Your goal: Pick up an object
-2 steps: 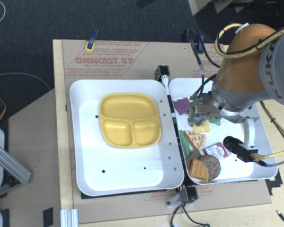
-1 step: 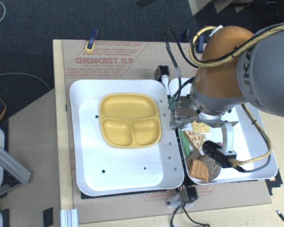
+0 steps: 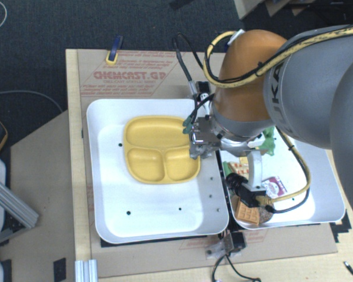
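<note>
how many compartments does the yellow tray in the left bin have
3. The yellow tray has one wide compartment along its far side and two smaller ones side by side along its near side.

red print "chemcast gp" on the brown board (image 3: 135,75) behind the bins, smaller lines unreadable

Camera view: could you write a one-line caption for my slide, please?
KUKA arm reaching over the right bin of small items, beside a yellow divided tray in the left bin.
</note>
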